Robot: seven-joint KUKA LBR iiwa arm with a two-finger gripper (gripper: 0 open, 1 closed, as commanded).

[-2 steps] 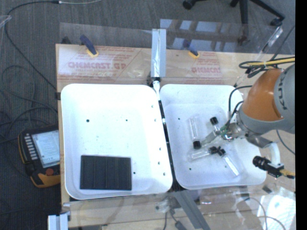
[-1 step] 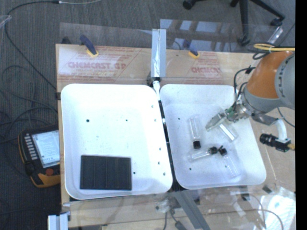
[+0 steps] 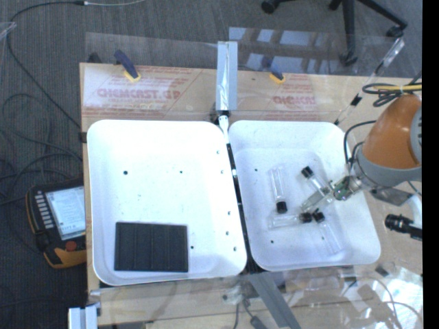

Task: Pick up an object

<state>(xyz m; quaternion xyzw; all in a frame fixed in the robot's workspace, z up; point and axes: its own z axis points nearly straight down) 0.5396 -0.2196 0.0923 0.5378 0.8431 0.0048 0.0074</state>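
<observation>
Over the right bin (image 3: 357, 252), the gripper (image 3: 322, 197) blurs among clear vials (image 3: 277, 187)

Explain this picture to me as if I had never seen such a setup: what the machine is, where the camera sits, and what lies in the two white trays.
The picture comes from one camera fixed above a bench, looking down at a slant. On the bench sit two shallow white bins side by side. The left bin holds a flat dark ridged pad in its near corner. The right bin holds several small clear tubes with black caps, lying scattered near its middle.

The machine is a robot arm, grey with an orange band, reaching in from the right. At its tip is a gripper, a two-finger clamp for picking things up. It is down among the tubes, but the picture is too coarse to tell whether it has hold of one. Beside the bench on the floor lies a handheld control unit.
</observation>
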